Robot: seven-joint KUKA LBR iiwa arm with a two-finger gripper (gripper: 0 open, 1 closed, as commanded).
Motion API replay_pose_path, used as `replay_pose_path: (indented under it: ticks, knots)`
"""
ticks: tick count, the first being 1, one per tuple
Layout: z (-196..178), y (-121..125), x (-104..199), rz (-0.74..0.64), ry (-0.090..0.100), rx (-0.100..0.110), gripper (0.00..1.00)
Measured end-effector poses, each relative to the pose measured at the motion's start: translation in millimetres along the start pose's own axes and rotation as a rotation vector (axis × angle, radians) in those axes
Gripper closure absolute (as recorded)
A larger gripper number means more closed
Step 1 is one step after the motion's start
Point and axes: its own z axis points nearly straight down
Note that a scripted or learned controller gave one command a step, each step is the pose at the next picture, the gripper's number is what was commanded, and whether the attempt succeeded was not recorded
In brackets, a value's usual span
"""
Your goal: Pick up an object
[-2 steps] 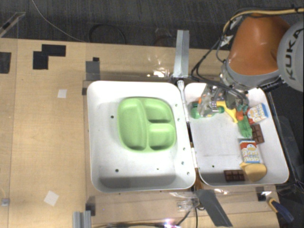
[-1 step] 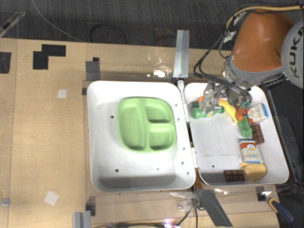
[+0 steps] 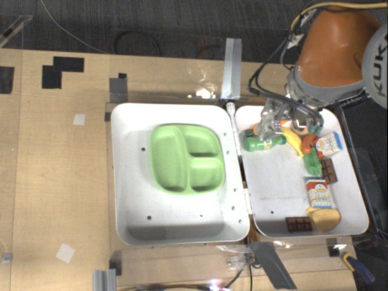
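Note:
My gripper (image 3: 271, 125) hangs low over the back left part of the right bin (image 3: 273, 187), below the orange wrist band. Directly beneath and in front of it lies a green toy (image 3: 259, 143), close to or touching the gripper; I cannot tell which. A yellow banana (image 3: 294, 142) and an orange carrot (image 3: 309, 142) lie just to its right. Nothing is seen lifted off the bin floor.
Along the right bin's right side lie a small white box (image 3: 331, 143), a green piece (image 3: 313, 163), a chocolate bar (image 3: 329, 170), a little carton (image 3: 317, 193), a bread roll (image 3: 325, 217) and a brown block (image 3: 299, 224). The left bin (image 3: 130, 211) holds a green divided plate (image 3: 185, 158).

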Motion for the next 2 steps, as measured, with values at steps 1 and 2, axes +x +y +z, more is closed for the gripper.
replay_pose_path:
  ticks: [1,2]
  knots:
    - [-3,7,-53,0.045,0.021,0.002,1.00]
    - [47,-48,-56,-0.438,0.023,-0.003,1.00]
